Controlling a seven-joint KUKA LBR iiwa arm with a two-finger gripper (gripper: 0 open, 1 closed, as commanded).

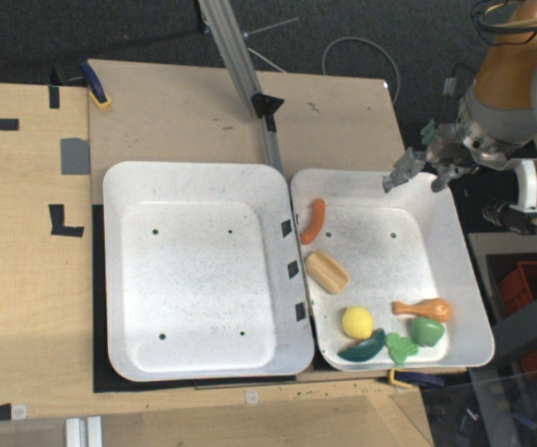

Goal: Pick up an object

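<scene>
We see a wooden tabletop carrying two shallow white bins side by side. The left bin lies bare; the right bin holds small toy foods. Our grey arm reaches in from the right, its hand spread and holding nothing, above the right bin's far right rim. The toys sit well apart from it: an orange sausage, a bread roll, a lemon, a drumstick and green vegetables. We judge a straight descent would strike the rim.

Metal rail slants, perhaps clamped, above left bin.
</scene>
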